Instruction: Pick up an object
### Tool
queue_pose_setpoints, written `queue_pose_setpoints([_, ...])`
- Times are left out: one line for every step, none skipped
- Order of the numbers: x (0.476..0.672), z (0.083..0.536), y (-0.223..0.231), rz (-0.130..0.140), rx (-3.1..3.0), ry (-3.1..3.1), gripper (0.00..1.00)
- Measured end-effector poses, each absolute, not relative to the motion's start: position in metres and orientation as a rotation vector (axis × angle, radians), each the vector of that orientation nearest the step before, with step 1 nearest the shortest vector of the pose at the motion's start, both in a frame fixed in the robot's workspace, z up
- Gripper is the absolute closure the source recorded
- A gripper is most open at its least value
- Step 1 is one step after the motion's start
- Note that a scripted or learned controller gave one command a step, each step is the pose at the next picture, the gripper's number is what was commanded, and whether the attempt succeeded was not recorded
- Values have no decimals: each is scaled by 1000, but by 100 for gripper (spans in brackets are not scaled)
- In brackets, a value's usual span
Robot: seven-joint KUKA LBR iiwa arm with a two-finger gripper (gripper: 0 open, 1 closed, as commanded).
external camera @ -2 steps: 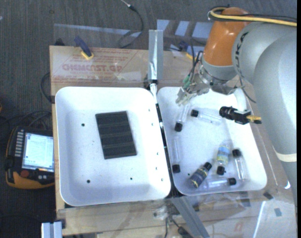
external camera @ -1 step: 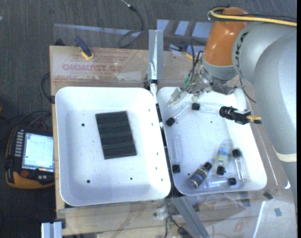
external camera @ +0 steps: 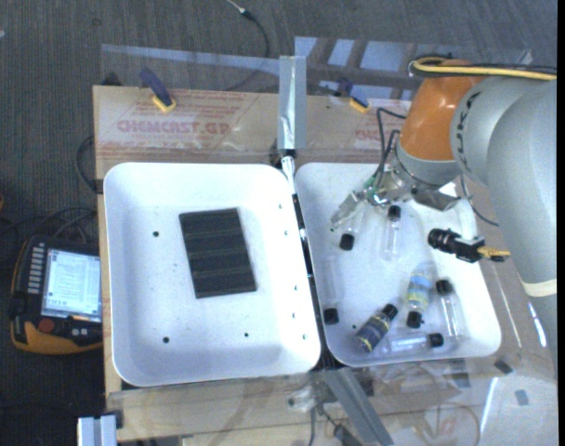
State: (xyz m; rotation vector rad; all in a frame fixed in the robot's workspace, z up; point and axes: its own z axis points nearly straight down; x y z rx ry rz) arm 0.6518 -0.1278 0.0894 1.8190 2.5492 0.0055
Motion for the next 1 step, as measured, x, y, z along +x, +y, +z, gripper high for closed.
queue_pose_setpoints([602,90,-129,6,1766,2586,0])
